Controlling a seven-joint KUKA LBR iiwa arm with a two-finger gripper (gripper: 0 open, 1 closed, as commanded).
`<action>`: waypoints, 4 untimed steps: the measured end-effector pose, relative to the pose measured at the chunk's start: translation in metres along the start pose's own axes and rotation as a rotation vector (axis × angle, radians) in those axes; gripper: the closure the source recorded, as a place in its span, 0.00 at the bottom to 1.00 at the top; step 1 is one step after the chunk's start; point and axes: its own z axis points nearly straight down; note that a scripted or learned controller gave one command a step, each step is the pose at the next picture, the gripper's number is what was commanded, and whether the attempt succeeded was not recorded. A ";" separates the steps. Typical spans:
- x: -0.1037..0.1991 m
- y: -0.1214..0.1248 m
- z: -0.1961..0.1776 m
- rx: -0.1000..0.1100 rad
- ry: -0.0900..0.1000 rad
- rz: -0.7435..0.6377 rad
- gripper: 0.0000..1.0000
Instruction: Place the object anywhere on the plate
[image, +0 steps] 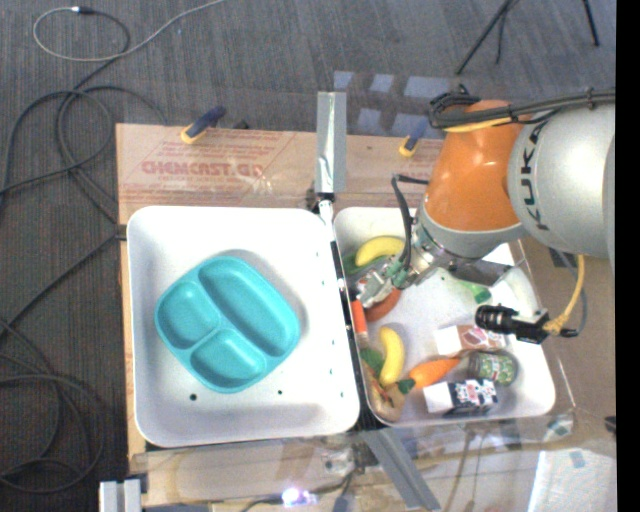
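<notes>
A teal plate (228, 321) with three compartments lies in the left white bin (160, 235). My gripper (383, 283) hangs low in the right white bin (540, 385), near its left wall, under the orange wrist band. Its tips sit over a red-orange item (381, 305) just below a yellow banana (376, 249). Whether anything sits between the tips is hidden. A second banana (391, 355) and a carrot (434, 371) lie further toward the front of the same bin.
The right bin also holds a small round can (494, 366), a dark box (471, 395), a white-and-red packet (470, 338) and a green piece (481, 293). A black cylinder (505, 320) on the arm juts over the bin. The metal divider (327, 150) stands behind the bins.
</notes>
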 end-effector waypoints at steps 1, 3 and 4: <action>0.075 0.050 0.015 0.001 0.000 -0.015 1.00; 0.120 0.026 -0.032 0.000 -0.002 -0.143 1.00; 0.059 -0.022 -0.048 0.000 -0.004 -0.159 1.00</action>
